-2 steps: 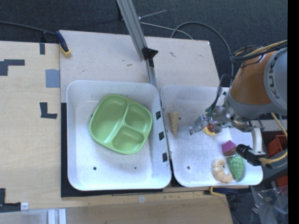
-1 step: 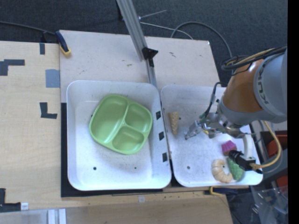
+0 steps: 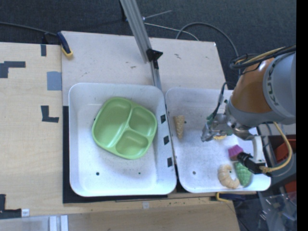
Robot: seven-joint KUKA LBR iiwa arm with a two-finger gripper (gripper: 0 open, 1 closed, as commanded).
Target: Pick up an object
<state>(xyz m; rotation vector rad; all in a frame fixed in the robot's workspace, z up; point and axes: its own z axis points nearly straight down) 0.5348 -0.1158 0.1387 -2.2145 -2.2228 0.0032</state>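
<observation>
Low over the right bin [image 3: 192, 177], claw [image 3: 208, 134] hanging from the grey arm [image 3: 262, 93] with the orange band. Impossible to tell how far open, or whether gripping anything. Touching its right side, peeking out, a small yellow thing [image 3: 220, 136]. Left of the claw, near, lying on the bin floor, a tan cone [image 3: 179, 126]. Below-right of it, sitting apart, a pink block [image 3: 235, 151], a green toy [image 3: 243, 174] and a beige curled piece [image 3: 227, 175]. Far left, resting in the left bin [image 3: 77, 129] on the counter [image 3: 29, 129], a green divided plate [image 3: 125, 127].
</observation>
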